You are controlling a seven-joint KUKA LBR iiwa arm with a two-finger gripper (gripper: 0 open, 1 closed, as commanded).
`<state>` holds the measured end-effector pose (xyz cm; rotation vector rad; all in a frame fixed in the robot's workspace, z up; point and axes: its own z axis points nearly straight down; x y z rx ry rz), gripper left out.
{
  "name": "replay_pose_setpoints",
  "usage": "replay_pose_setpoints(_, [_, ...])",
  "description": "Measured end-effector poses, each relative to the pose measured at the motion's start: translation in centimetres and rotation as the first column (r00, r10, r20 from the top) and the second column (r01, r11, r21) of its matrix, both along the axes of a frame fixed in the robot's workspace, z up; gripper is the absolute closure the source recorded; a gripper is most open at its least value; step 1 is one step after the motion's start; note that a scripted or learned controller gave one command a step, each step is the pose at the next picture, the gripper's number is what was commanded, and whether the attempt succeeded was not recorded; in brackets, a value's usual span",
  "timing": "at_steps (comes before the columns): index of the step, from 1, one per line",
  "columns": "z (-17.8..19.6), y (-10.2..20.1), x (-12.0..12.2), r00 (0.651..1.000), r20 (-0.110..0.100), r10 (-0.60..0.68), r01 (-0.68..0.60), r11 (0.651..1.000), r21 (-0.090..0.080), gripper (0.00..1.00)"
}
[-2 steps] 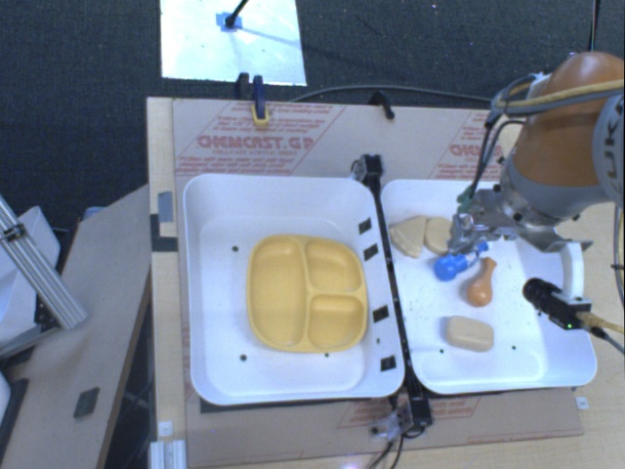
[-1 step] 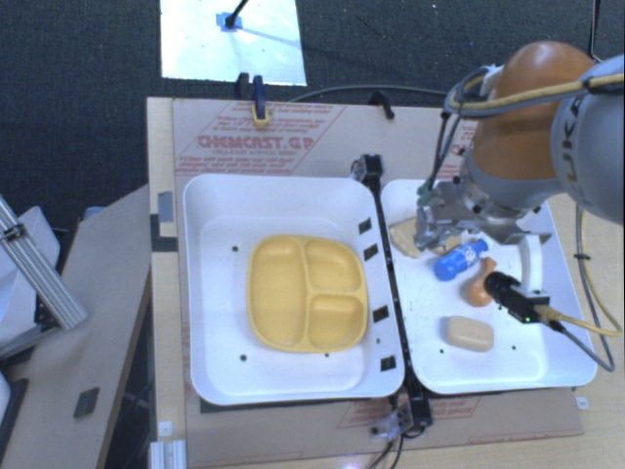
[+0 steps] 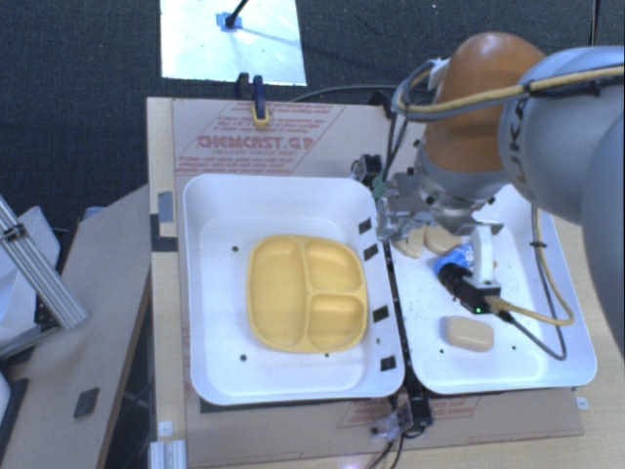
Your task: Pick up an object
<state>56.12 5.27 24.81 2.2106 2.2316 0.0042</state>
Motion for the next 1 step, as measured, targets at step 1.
replay_pose_setpoints(1, [-1.83,5.83,-0.23,1.000,-0.003,0.000,0.000,1.000,0.000,1.00])
